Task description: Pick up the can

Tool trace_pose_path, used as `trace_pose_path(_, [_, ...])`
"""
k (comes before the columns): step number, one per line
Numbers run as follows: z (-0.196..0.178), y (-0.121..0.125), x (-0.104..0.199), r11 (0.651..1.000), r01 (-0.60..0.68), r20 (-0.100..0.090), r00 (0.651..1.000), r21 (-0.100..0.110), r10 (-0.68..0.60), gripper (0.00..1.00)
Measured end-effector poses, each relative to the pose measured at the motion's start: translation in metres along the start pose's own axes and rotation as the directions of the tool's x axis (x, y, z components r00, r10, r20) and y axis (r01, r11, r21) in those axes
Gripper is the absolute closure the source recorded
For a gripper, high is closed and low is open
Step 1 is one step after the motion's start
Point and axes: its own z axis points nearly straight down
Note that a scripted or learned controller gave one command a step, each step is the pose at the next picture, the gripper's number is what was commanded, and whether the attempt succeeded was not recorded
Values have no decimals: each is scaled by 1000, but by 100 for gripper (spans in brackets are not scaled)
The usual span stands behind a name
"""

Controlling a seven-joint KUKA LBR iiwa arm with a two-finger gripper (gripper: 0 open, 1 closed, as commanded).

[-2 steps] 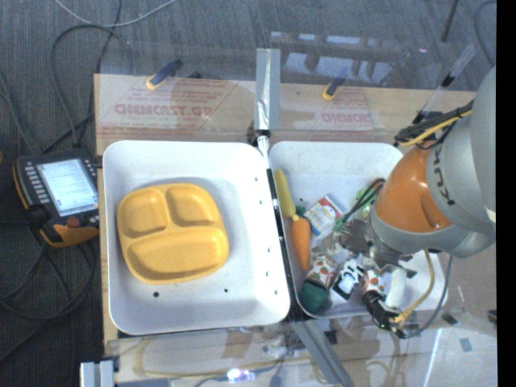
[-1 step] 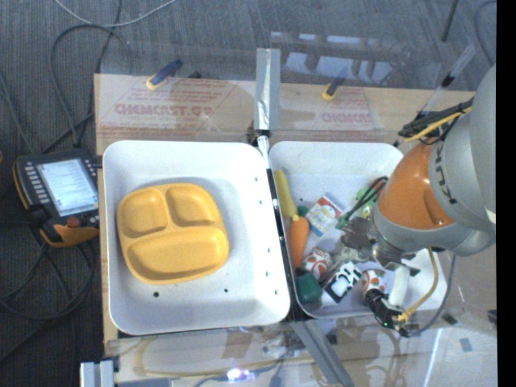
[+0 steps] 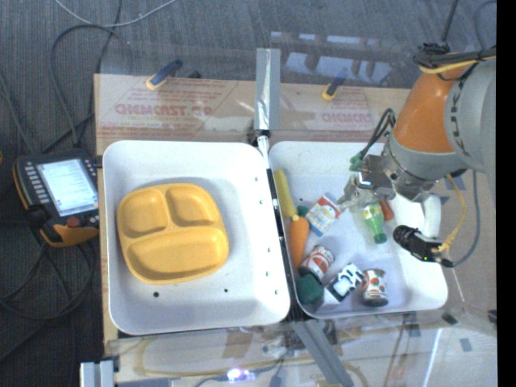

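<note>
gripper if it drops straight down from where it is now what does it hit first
Probably the green bottle, which lies just below the gripper in the right bin. Depth is unclear; it may reach bare bin floor instead.

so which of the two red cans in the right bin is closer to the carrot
The red and white can just right of the carrot, nearly touching its lower end. The other can lies further right, beyond the black and white item.

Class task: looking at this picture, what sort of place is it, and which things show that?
Probably a robotics lab set up for grasping tests: a robot arm reaches over two white bins, a control pendant sits at the side, and cables trail over the carpet.
</note>
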Motion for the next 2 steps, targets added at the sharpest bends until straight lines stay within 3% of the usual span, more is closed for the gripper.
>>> trace_pose_path(1, [0,0,0,1000,-1,1,1000,0,1,0])
trace_pose_path(2, [111,-63,-10,987,-158,-5,987,-10,158,0])
